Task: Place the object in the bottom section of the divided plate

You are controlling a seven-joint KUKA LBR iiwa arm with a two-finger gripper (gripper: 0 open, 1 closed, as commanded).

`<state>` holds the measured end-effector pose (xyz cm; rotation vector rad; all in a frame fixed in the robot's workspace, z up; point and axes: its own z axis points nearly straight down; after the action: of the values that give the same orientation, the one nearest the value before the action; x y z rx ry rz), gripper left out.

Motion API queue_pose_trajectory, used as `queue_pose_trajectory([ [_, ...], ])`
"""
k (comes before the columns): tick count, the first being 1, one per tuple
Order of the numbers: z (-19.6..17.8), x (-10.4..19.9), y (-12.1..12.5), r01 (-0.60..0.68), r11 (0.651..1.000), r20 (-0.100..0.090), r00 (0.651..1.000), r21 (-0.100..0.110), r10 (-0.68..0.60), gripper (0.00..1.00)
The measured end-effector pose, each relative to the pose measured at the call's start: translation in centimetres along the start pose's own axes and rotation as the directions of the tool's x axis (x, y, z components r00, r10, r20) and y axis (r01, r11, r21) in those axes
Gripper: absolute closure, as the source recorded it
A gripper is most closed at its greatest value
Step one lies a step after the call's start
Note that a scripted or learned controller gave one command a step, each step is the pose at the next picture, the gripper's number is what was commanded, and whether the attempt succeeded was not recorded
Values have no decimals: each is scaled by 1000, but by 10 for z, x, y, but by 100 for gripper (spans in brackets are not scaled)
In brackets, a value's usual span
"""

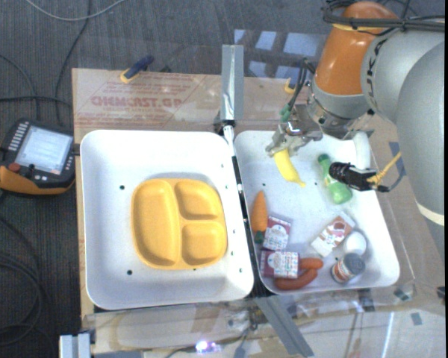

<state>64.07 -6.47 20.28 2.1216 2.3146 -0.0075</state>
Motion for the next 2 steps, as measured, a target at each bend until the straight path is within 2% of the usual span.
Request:
queue_pose_trajectory([
  [1, -47, 90, -9, 203, 979, -3, 979, -2, -203, 100],
  [2, -14, 156, -46, 161, 987, -5, 987, 1, -161, 100],
])
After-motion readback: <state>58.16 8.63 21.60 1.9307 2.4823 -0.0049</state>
